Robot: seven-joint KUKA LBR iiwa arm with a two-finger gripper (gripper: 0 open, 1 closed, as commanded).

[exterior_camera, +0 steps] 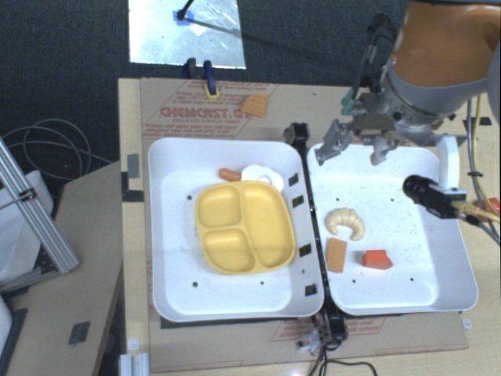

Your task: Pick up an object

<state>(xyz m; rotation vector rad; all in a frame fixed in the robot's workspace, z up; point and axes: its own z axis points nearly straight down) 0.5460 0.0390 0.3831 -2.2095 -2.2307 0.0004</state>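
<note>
Brown worktop point(200, 108) carries two white bins side by side. A pale, curved croissant point(346, 222) lies near the middle of the right bin point(407, 288), with an orange block point(336, 254) and a red wedge point(376, 259) just nearer. The hand point(357, 153) hangs above that bin's far-left part, beyond the croissant and apart from it (fingers spread, nothing between them). The grey-and-orange arm point(438, 45) comes in from the far right.

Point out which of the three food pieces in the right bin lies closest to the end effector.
The croissant. It lies highest in the right bin, just below the end effector; the orange wedge and red block sit further down, towards the front wall.
</note>
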